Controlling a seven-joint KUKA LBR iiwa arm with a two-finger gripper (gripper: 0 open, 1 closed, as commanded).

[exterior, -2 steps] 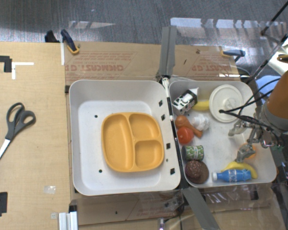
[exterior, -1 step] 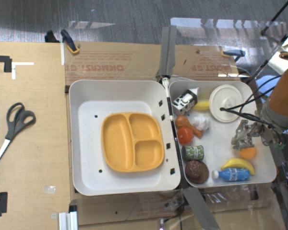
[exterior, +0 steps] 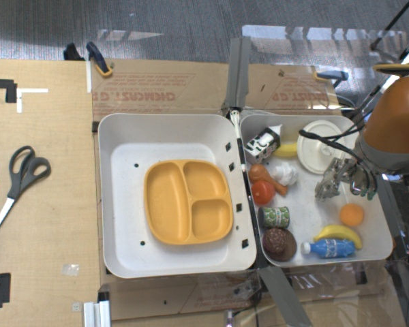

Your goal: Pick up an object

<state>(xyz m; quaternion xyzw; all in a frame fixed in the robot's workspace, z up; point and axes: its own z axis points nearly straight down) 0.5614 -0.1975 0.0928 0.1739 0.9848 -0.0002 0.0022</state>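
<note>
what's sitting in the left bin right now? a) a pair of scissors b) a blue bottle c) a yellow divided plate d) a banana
c: the yellow divided plate lies flat in the left bin, while the blue bottle and banana are in the right bin and the scissors lie on the bench outside both.

The left bin (exterior: 116,203) holds a divided tray (exterior: 189,201) at its centre. In the right bin (exterior: 380,247), a plate (exterior: 320,148) sits at twelve o'clock, the gripper (exterior: 329,182) at centre, a can (exterior: 275,216) at nine, and a banana (exterior: 339,234) just behind a bottle (exterior: 330,248) at five. Scissors (exterior: 17,179) lie on the bench (exterior: 41,244), well to the left.
</note>
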